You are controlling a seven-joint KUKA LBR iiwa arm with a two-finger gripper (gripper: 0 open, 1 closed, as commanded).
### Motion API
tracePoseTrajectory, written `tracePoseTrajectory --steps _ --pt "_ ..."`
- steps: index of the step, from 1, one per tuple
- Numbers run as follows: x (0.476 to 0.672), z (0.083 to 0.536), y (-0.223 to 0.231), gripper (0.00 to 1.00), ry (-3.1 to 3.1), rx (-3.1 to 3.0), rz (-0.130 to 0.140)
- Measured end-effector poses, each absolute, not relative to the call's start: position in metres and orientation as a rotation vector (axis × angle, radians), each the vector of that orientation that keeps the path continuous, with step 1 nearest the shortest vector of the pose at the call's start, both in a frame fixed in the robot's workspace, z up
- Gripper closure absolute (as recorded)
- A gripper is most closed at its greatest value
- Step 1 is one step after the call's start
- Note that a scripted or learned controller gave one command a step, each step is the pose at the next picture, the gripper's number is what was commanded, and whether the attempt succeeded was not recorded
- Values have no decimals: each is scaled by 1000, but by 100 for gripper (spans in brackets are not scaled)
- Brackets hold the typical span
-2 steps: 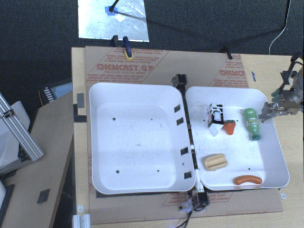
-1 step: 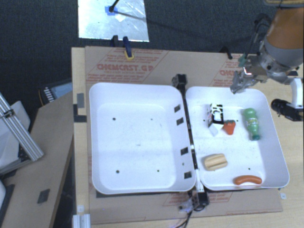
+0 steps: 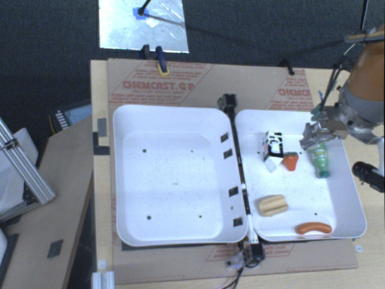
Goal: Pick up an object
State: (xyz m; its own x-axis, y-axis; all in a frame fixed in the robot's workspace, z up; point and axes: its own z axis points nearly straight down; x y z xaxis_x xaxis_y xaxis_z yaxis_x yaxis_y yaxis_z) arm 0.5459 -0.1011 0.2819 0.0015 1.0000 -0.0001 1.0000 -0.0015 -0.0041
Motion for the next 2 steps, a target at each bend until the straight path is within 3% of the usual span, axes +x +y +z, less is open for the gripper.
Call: tracePoseTrajectory --steps 1,2 --pt "497 299 -200 100 -2215 -2237 4" --pt "551 301 -168 100 -2234 -2215 -5"
